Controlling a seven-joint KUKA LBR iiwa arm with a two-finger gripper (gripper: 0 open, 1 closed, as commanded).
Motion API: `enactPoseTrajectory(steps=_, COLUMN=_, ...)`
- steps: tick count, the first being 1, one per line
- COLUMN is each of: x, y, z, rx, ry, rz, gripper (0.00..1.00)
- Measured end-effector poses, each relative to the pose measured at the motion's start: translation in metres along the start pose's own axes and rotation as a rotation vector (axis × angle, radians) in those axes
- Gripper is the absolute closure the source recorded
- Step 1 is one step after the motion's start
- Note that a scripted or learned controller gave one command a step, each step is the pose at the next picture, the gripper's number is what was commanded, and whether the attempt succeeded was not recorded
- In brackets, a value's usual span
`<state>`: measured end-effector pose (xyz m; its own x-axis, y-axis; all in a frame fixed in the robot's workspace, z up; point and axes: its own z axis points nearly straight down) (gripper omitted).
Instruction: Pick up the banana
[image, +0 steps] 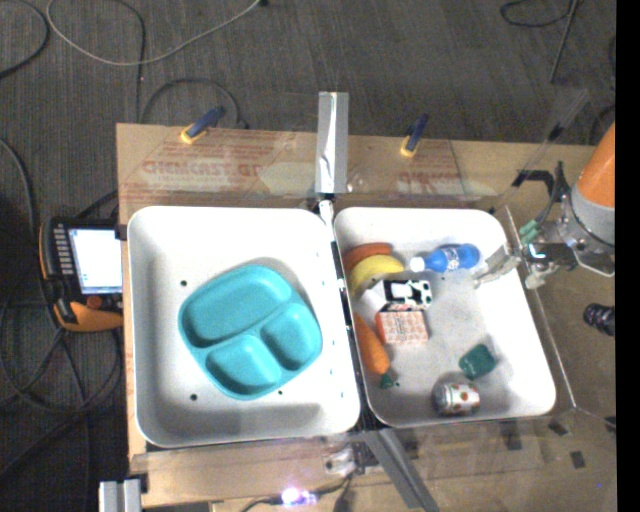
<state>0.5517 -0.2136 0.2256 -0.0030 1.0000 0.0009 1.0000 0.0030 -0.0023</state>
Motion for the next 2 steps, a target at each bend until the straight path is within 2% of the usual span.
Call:
enactPoseTrajectory(steps=1, x=0.059, y=0.040, z=0.079, rx=0.001, ry=0.000, rz=-0.188, gripper=0.00)
enactPoseTrajectory(steps=2, x=0.098, y=0.119, z=0.130, rx=-0.002, ry=-0.011, rz=-0.297, gripper=0.00)
